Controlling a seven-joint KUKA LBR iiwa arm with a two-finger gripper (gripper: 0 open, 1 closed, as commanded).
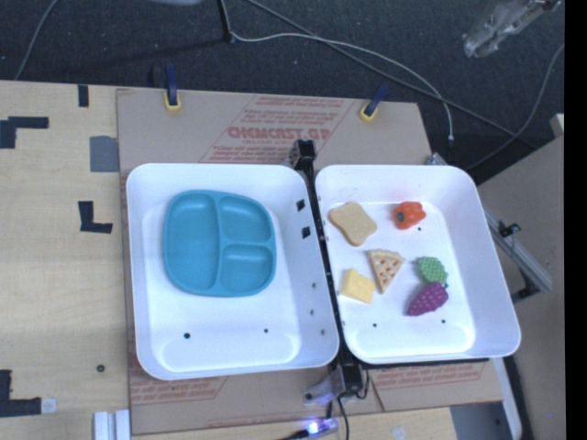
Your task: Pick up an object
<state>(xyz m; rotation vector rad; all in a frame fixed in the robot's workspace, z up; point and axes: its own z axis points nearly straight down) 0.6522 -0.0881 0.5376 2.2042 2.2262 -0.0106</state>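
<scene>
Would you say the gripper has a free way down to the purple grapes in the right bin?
Probably yes: the gripper is high above the bench, and the purple grapes lie uncovered, though the green piece sits close beside them.

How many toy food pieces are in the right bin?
6, none visibly hidden: bread slice, tomato, waffle wedge, cheese block, green broccoli, and purple grapes nearest the front.
</scene>
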